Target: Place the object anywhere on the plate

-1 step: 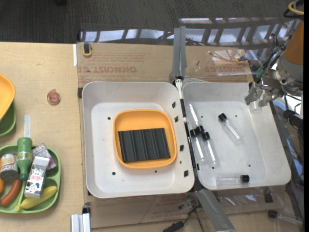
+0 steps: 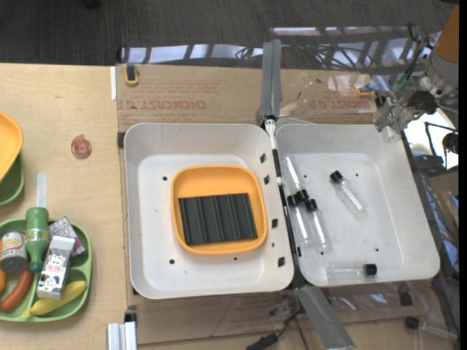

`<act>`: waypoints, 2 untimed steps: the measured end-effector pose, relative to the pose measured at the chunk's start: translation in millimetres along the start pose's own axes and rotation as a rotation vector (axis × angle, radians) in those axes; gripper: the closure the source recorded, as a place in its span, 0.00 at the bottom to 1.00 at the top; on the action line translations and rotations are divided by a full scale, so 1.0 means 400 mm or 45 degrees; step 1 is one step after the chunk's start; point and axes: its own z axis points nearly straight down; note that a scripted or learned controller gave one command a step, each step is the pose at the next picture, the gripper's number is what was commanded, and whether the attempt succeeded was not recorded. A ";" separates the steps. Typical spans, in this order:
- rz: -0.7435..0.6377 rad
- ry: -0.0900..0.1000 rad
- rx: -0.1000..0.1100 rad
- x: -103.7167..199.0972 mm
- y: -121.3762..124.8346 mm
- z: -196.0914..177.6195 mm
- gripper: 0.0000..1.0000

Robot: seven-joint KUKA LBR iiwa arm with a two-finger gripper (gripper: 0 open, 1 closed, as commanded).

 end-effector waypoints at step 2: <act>-0.456 0.000 -0.002 -0.048 0.001 -0.491 1.00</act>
